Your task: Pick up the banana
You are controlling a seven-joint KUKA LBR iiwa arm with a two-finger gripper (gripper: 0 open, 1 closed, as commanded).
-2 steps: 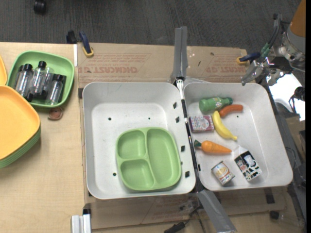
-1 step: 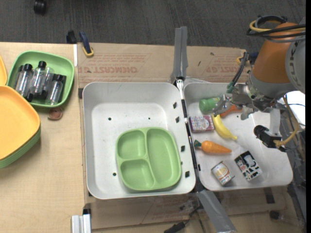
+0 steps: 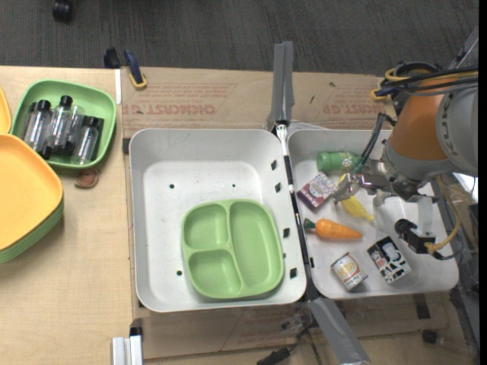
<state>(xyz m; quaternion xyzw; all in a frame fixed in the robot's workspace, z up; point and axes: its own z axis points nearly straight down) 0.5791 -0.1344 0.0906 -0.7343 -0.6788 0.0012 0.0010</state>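
The grey two-finger gripper (image 3: 351, 189) is hanging directly over the yellow plastic banana (image 3: 356, 207), and I cannot tell whether it is gripping it. The banana is lying just above the orange plastic carrot (image 3: 335, 230), below the green bottle (image 3: 335, 160), beside the purple packet (image 3: 316, 191).

Dark grey carpet floor (image 3: 228, 14) across frame top; chair caster (image 3: 62, 8) upper left; brown cardboard sheet (image 3: 198, 97) covering the bench.

Bench (image 3: 190, 97) bears two white bins (image 3: 152, 204), green tray (image 3: 103, 105), yellow plates (image 3: 30, 196)
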